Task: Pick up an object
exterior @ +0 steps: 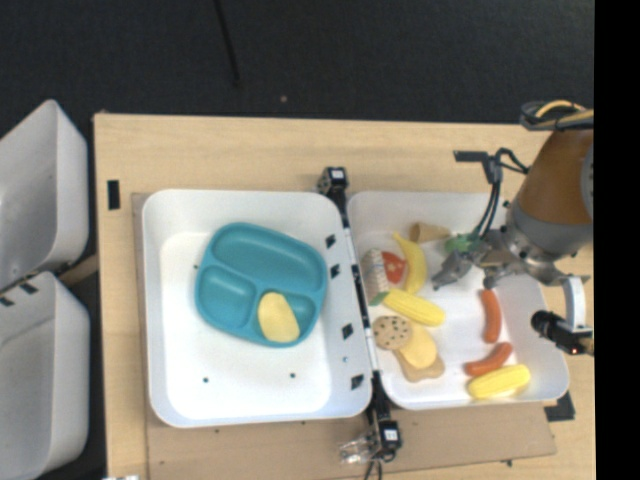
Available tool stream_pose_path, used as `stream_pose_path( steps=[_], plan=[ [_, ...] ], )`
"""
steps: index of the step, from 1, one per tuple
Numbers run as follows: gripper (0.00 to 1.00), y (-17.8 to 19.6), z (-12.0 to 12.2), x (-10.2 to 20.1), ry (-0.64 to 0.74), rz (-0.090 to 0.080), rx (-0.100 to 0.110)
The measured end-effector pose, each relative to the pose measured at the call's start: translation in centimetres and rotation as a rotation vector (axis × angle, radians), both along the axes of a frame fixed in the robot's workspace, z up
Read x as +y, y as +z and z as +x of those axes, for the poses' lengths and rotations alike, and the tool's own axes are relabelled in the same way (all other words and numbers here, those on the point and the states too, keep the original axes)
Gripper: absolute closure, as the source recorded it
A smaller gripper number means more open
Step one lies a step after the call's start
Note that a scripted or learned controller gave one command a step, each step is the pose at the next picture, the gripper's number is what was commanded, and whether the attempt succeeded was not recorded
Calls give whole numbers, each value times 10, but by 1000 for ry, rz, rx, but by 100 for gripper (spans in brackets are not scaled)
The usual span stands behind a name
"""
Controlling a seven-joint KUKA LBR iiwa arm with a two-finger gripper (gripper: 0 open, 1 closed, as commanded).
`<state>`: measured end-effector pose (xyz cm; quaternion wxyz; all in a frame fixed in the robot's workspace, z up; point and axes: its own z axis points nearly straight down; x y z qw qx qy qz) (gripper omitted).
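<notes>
The right bin [560,393] holds several toy foods. There is a yellow banana [411,259], a corn cob [413,308], a cookie [391,331], a tan bread slice [422,354], a red sausage [490,315], an orange sausage [488,359] and a second yellow corn piece [498,381]. My gripper [450,270] hangs low over the middle of this bin, just right of the banana and above the corn cob. A green piece [460,240] lies right behind it. I see nothing clearly held.
The left bin [165,368] holds a teal divided plate [255,268] with a yellow oval food [278,318] in its near compartment. A red piece [393,266] and a striped piece [374,266] lie by the divider. White blocks [40,198] stand at the far left.
</notes>
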<state>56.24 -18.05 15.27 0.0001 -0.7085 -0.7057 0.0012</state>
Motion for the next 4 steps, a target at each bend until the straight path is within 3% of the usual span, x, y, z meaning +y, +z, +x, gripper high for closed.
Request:
stream_pose_path(
  steps=[1, 2, 4],
  plan=[
    [0, -53, -1, -1, 1, 1, 1],
    [100, -39, 1, -2, -5, -1, -5],
    [100, 52, 4, -3, 6, -1, -7]
  ],
)
